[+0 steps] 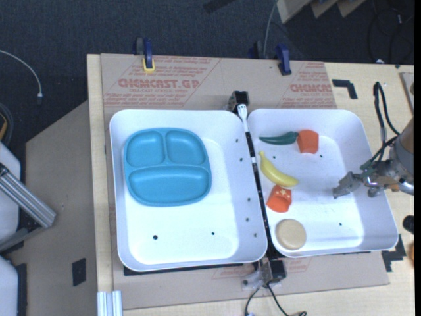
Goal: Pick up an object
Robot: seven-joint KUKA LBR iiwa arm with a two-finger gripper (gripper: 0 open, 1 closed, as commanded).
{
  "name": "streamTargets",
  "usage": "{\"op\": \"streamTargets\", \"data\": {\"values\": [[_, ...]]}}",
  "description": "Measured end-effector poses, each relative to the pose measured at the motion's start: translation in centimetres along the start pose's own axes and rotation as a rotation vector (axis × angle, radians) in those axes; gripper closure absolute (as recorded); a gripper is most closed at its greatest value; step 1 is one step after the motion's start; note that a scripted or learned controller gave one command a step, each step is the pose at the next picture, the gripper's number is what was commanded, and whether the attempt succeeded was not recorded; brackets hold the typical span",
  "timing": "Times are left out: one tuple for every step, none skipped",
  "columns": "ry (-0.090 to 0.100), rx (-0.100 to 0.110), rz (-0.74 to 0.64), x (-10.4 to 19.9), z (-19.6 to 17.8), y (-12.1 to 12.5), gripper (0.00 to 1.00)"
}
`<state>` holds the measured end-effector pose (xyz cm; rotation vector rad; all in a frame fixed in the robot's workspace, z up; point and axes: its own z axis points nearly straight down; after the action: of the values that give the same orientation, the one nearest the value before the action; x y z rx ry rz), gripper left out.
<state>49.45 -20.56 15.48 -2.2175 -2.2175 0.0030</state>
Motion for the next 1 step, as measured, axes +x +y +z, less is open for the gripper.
{"op": "streamTargets", "data": {"values": [[0.000, -0.001, 0.001, 0.13, 4.42, -0.60, 0.00]]}}
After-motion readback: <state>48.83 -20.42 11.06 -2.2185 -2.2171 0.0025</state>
